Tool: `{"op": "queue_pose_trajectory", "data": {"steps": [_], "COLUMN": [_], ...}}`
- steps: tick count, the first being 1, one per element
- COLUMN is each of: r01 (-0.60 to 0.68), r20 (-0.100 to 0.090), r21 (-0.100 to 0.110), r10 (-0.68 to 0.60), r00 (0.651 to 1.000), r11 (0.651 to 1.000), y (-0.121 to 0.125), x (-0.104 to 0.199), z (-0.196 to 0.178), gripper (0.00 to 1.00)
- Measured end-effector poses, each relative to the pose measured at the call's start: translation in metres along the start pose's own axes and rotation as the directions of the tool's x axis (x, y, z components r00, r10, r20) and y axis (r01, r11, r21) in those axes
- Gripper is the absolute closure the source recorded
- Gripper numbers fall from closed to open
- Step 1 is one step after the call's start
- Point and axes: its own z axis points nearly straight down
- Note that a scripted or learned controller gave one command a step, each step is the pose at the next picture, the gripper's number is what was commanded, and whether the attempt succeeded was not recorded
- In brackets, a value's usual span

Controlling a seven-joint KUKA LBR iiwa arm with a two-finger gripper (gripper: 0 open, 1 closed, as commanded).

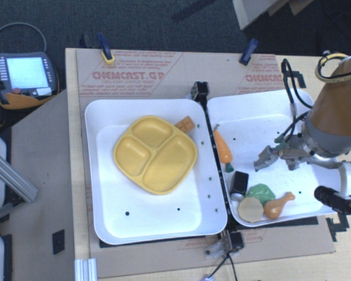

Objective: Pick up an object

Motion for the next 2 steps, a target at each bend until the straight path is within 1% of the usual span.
{"op": "queue_pose_trajectory", "data": {"steps": [1,2], "r01": [0.0,-0.001], "r20": [0.0,0.002], "r21": [0.0,-0.008], "r10": [0.0,0.001], "r00": [1.0,1.0], "r11": [1.0,1.0], "y": [0.002,0.004], "x": [-0.001,-0.002], "z": [0.043,0.03], "gripper": [0.0,1.0]}}
